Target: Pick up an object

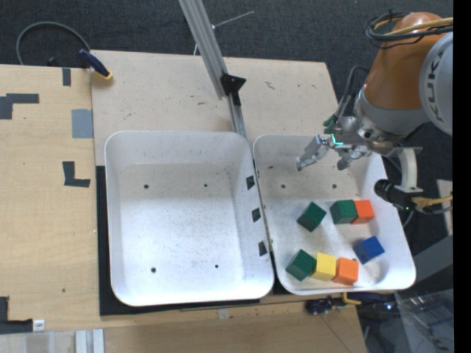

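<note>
A: In the right bin (276, 164), toward the frame's lower right, lie small blocks; the green block (311, 216) sits apart.

B: It looks light, stiff and smooth; take it across two flat sides.

A: And the pincer (324, 153)?

B: Above the bin's upper part, holding nothing; spread or pressed together, I cannot tell. There's open floor around that block, and the rim is far off.
</note>
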Controlling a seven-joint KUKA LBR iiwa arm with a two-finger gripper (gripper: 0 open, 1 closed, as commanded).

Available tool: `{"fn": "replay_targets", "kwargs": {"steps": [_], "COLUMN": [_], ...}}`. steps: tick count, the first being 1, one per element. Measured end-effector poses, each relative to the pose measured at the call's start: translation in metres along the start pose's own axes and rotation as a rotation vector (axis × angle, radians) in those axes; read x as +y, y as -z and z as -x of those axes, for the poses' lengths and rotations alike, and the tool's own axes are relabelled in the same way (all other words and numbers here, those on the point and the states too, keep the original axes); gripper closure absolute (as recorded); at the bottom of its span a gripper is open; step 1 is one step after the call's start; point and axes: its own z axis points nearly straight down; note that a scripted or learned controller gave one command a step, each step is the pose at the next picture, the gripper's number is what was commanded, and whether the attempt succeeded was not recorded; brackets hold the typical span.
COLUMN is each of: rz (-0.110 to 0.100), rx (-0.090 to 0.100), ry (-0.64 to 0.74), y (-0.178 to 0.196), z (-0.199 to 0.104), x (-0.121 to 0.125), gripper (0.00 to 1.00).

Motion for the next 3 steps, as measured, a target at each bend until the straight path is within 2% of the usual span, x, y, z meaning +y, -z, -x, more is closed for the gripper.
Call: {"fn": "replay_targets", "kwargs": {"steps": [1, 2, 3], "rz": [0.004, -0.002, -0.002], "rx": [-0.001, -0.001, -0.001], "ry": [0.001, 0.0, 0.0], "y": [0.002, -0.057, -0.12], "z": [0.0, -0.006, -0.002], "x": [0.001, -0.008, -0.005], "gripper": [0.0, 0.0, 0.0]}}
